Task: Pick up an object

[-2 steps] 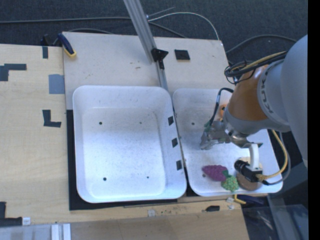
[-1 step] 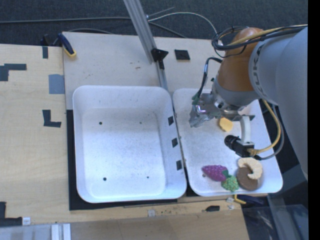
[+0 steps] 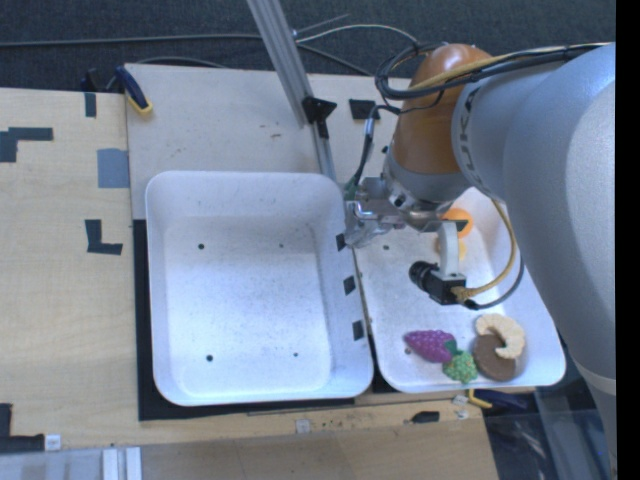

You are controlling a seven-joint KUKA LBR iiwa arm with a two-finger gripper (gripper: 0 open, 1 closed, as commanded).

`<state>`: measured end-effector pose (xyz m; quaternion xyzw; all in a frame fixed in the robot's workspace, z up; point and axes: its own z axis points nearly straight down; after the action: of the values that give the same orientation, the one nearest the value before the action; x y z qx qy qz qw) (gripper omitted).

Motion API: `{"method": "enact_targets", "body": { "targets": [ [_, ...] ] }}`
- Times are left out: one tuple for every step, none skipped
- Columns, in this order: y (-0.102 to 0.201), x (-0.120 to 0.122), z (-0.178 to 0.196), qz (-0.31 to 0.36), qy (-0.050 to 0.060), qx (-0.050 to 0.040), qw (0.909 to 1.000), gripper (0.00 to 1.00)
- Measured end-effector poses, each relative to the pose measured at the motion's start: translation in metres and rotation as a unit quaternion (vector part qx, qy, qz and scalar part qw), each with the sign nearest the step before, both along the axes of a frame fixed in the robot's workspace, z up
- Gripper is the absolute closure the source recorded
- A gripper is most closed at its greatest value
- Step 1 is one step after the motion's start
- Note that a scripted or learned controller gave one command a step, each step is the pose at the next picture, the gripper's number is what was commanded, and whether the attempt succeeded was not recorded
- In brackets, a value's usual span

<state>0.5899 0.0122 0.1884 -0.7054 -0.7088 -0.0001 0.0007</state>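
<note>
Right bin [image 3: 395, 298]: purple grapes [image 3: 430, 344], green piece [image 3: 461, 368] and brown ring [image 3: 497, 350] cluster in the near corner, untouched. Claw [image 3: 372, 216] hangs well apart, probably mid-approach; whether it is apart or together cannot be told.

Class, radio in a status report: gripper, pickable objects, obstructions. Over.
Gripper at right bin's far left corner. Purple grapes, green piece, brown ring clustered at near end, untouched. Arm overhangs bin's middle.

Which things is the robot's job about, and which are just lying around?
For the job: gripper, right bin, grapes, green bit, brown ring, pale crescent.
Just lying about: left bin, clamp, grey tape, cables.
</note>
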Motion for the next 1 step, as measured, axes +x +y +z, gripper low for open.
{"method": "enact_targets", "body": {
  "targets": [
    [-0.0604, -0.0757, 0.1088, -0.004, -0.005, -0.0006, 1.0000, 1.00]
  ]
}}
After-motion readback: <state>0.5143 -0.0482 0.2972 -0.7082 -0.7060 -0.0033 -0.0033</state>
